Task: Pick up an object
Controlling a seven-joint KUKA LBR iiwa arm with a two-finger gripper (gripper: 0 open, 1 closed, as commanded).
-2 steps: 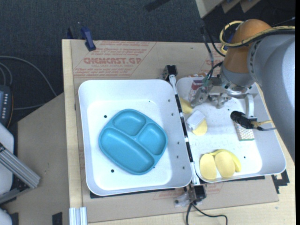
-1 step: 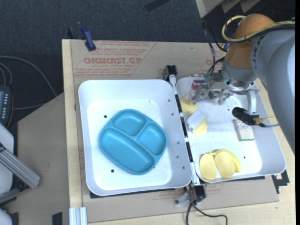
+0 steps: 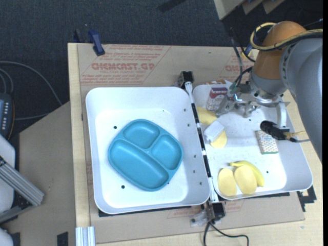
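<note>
My gripper (image 3: pixel 229 100) hangs over the far left part of the right bin (image 3: pixel 297 163), below the orange-banded wrist. Just beside it, at the bin's far edge, lies a pale package with a dark red label (image 3: pixel 218 92). A yellow piece (image 3: pixel 206 117) rests against the bin's left wall, and a white and yellow wedge (image 3: pixel 216 134) lies in front of it. A speckled flat pad (image 3: pixel 267 143) sits at mid right. A banana and two pale yellow lumps (image 3: pixel 240 179) fill the near corner. I see nothing between the gripper's ends.
The left bin (image 3: pixel 102 111) holds a blue divided plate (image 3: pixel 145 154) in its middle. A black clamp (image 3: pixel 186 78) sits at the far end of the wall between the bins. The bench's cardboard top surrounds both bins.
</note>
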